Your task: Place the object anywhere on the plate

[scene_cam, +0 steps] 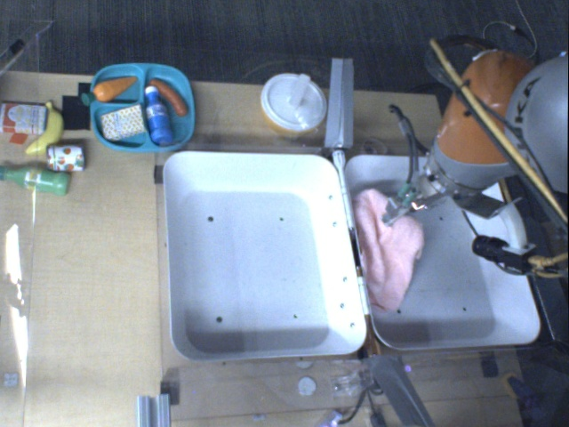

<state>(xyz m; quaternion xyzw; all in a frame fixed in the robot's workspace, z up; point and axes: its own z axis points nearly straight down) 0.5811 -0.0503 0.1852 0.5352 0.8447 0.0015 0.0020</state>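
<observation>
A crumpled pink cloth lies along the left wall of the right bin. My gripper reaches in from the right and sits at the cloth's upper end, touching or just above it. The grey arm with its orange band hangs over the bin's back right corner. A white plate shows partly at the bin's right side, behind the arm and a black cable. The cloth is a hand's width to the left of the plate.
The left bin stands beside the right one, with a metal rail at the back between them. A white lidded cup, a blue divided tray of toy food, a banana, a can and a green bottle sit on the bench.
</observation>
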